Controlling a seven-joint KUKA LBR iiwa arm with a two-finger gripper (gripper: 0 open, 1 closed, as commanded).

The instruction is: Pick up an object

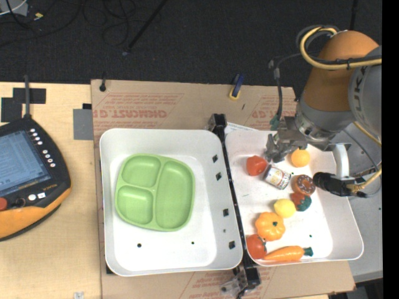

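carrot point(285, 253): front edge of right bin point(349, 229)
gripper point(277, 149): above red tomato point(255, 165), finger state can't tell
left bin point(124, 254): green tray point(154, 192)

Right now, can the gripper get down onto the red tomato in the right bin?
Probably yes. The gripper hangs just right of the red tomato, whose top looks uncovered. The small jar lies close beside it and might get nudged.
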